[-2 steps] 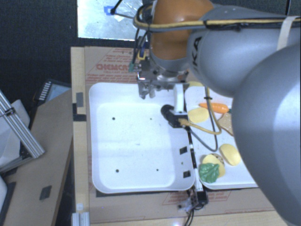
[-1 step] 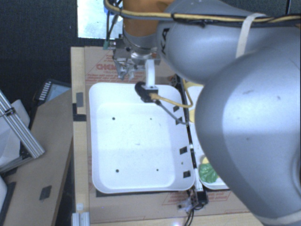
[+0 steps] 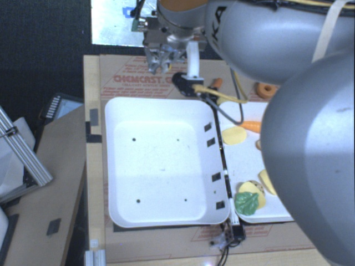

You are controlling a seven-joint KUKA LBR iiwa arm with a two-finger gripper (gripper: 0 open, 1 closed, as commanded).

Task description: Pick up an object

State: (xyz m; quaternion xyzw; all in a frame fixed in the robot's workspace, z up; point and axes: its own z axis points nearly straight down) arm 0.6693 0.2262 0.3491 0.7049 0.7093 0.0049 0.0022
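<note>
orange carrot (image 3: 251,127) lying level, pointing left

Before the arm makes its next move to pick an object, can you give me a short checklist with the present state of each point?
1. Gripper position: the two-finger gripper is beyond the far edge of the left white bin, over the cardboard sheet, not over any object. Not ok.
2. Holding something: nothing visible at the gripper. Ok.
3. Finger opening: cannot tell.
4. Objects available: an orange carrot-shaped piece, a pale yellow flat piece and a green leafy piece lie in the right white bin. Ok.
5. View of the right bin: the grey arm hides much of it. Not ok.
</note>
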